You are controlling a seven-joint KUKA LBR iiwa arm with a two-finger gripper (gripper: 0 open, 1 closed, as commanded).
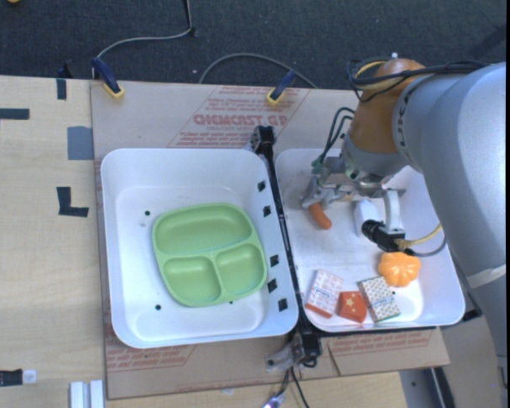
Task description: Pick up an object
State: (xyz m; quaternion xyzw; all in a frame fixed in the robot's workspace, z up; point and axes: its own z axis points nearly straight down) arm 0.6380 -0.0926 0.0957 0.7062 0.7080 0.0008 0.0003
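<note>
The camera view looks down on a tabletop [34, 228] bearing two white bins side by side on a sheet of cardboard [229, 117]. The left bin [123, 185] holds a green tray [208, 253] with three compartments, lying near the bin's middle and a little toward its right wall.

The arm [459, 143] reaches in from the right edge of the tabletop, its orange band [378, 126] above the wrist over the far side of the right bin [446, 308]. The end effector [323, 198] hangs low over the far left part of that bin, close to the wall shared with the left bin. Whether its fingers are apart or together I cannot tell; the metal parts blur together at this slant.

Just beside the end effector, on its near side, lies a small carrot [321, 218], orange-red, on the bin floor near the far left corner. It may be touching the tip of the end effector, though the view is too poor to be sure.

Near the right wall sits a pumpkin [399, 268], orange and ribbed. Along the near edge of the right bin lie three small things in a row: a white packet [324, 293] toward the near left corner, a red box [352, 307] just beside it, and a green-edged packet [380, 299] next to that, just under the pumpkin.
</note>
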